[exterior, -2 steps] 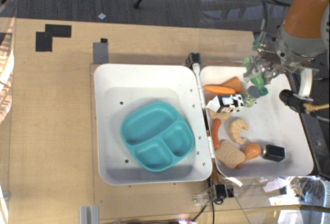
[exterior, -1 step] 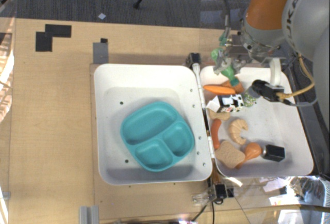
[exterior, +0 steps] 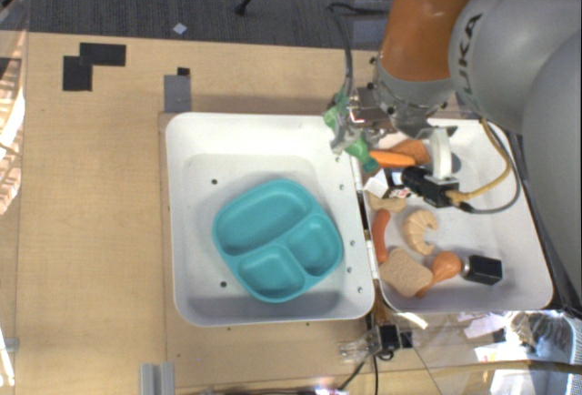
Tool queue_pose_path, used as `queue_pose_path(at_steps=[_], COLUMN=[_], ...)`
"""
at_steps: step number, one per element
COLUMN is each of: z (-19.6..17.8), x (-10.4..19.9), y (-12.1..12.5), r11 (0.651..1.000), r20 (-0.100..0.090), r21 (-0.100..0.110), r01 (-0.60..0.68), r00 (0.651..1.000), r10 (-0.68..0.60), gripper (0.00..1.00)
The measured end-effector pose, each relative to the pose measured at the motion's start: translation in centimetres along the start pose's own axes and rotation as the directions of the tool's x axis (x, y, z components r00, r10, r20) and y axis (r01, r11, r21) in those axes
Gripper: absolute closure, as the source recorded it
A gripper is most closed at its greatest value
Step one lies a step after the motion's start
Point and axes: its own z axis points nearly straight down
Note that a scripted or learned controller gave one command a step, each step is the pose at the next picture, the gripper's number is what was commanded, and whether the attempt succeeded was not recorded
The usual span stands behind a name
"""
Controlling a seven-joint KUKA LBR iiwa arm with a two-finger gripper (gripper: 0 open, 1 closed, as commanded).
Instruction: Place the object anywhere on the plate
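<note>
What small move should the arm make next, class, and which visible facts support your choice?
Probably a short descent onto the toy carrot. The claw hovers over the right bin, where the carrot, croissant and bread slice lie, while the teal plate in the left bin carries no food.

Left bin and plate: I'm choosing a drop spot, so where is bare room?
The teal plate has three bare compartments. Bare floor of the left bin borders it at the back and left. The right bin is crowded: carrot, sausage, croissant, bread slice, beneath the arm.
</note>
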Motion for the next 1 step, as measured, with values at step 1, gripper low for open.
queue_pose_path(at_steps=[1], z=[-0.06], x=[-0.46], y=[0.01], r11=[1.000], r20=[0.003], r21=[-0.001], r01=[-0.007], r00=[1.000], r10=[0.007], gripper=[0.00])
